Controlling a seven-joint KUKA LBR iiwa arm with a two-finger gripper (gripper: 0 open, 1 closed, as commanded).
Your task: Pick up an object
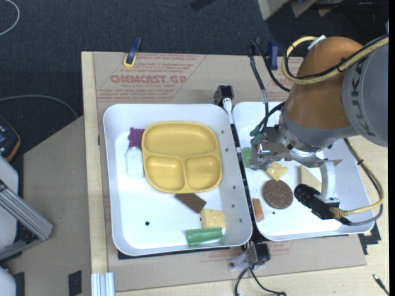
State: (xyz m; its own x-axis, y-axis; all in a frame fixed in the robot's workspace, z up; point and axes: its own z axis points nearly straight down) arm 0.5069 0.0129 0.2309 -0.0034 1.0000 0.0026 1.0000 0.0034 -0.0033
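Note:
My gripper (264, 155) hangs low over the left part of the right bin (358, 165), under the orange wrist band. Just left of it, against the bin's wall, lies a small green piece (247, 158). A yellow wedge (276, 171) lies directly below the gripper, and a brown round cookie (278, 194) sits in front of that. A thin orange stick (257, 209) rests near the bin's front left corner. A pale yellow piece (308, 177) peeks out from under the arm. I see nothing held between the fingers.
The left bin (117, 184) holds a yellow divided plate (182, 156), a purple item (135, 136), a white item (133, 163), a brown slab (191, 201), a yellow block (213, 217) and a green piece (204, 235). The arm covers the right bin's far side.

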